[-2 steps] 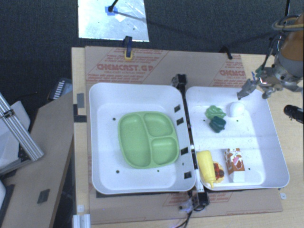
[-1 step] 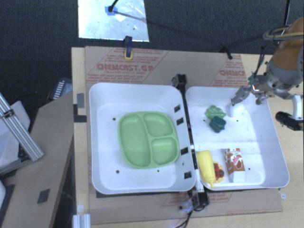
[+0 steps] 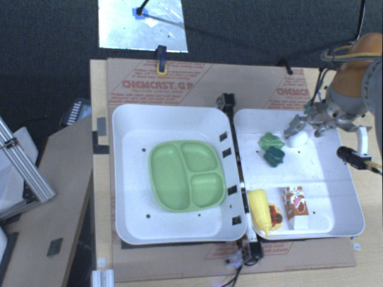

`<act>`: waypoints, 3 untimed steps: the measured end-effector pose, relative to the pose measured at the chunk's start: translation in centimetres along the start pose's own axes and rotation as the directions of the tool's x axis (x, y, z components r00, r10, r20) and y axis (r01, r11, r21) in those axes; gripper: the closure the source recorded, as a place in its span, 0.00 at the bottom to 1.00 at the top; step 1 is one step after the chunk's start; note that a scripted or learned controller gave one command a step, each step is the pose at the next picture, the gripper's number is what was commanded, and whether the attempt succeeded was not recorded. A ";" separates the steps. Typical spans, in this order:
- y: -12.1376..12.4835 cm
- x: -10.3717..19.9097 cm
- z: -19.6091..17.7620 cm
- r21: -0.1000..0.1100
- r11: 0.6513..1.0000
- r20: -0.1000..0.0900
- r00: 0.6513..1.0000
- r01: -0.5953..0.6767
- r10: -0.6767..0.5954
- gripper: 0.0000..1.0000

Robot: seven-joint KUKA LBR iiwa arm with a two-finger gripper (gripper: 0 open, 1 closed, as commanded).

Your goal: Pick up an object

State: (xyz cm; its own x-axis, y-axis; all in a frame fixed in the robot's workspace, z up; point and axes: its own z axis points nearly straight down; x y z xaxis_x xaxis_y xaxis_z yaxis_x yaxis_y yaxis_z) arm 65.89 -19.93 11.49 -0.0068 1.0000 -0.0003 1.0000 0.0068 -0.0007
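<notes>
A: What sits nearest in the right bin?

B: Along its near edge, a yellow banana-shaped toy lies by the divider, with a small red and yellow item touching its right side. Just right of that lies a small carton with a red printed top and a white lower end.

A: And the left bin?

B: It holds a pale green divided plate with three compartments, lying flat near the middle.

A: Farther back on the right?

B: A dark teal piece and, touching it on the far side, a brighter green piece. Both rest on the bin floor, left of the gripper.

A: The gripper itself?

B: It hangs over the far part of the right bin, arm coming in from the right. A white object lies right at its tip, but I cannot tell whether the claw is spread, closed, or gripping it.

A: Beyond the bins?

B: Cardboard printed in red letters, a yellow clamp, then a shiny metal sheet.
</notes>
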 end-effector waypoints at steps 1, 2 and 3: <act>0.1 0.1 3.1 -0.003 1.000 0.001 1.000 0.000 0.000 0.00; 0.3 0.0 1.8 -0.008 1.000 0.003 1.000 0.002 -0.002 1.00; 0.3 -0.5 -4.7 -0.010 1.000 0.003 1.000 -0.003 0.003 1.00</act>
State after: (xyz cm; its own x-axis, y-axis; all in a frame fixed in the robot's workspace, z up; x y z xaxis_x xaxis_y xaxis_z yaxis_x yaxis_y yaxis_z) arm 66.25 -20.47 16.19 -0.0036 1.0000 -0.0030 1.0000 0.0036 0.0092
